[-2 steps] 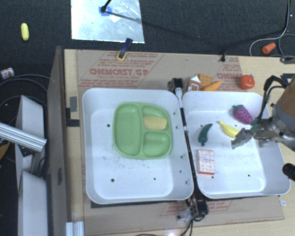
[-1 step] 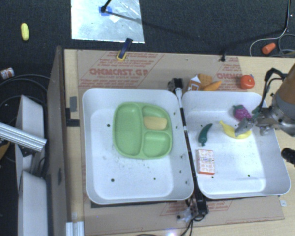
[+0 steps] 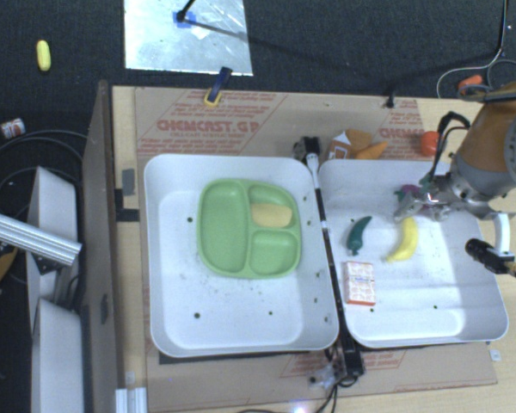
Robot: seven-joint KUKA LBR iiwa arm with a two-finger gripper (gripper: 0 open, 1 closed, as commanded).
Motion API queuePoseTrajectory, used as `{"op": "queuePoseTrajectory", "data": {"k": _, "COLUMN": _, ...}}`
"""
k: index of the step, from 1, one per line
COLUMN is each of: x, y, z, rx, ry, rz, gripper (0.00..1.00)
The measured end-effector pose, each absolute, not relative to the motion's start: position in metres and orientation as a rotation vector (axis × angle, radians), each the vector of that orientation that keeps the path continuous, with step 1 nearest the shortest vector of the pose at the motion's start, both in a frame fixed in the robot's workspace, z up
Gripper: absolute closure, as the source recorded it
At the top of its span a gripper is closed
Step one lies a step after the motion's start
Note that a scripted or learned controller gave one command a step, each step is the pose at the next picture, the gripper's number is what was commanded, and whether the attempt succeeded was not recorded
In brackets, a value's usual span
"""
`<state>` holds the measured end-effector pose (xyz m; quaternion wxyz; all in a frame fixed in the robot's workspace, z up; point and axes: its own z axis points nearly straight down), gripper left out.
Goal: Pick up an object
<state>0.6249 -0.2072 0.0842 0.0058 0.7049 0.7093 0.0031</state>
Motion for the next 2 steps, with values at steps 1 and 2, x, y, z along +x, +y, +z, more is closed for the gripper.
{"op": "queuePoseTrajectory", "data": {"k": 1, "x": 0.663, "y": -0.179, "z": 0.086, "rx": 2.21, "ry": 2.225, "rz": 0.007, "gripper": 0.0}}
{"op": "queuePoseTrajectory", "data": {"k": 2, "x": 0.662, "y": -0.181, "z": 0.097, "rx": 2.209, "ry": 2.225, "rz": 0.005, "gripper": 1.0}}
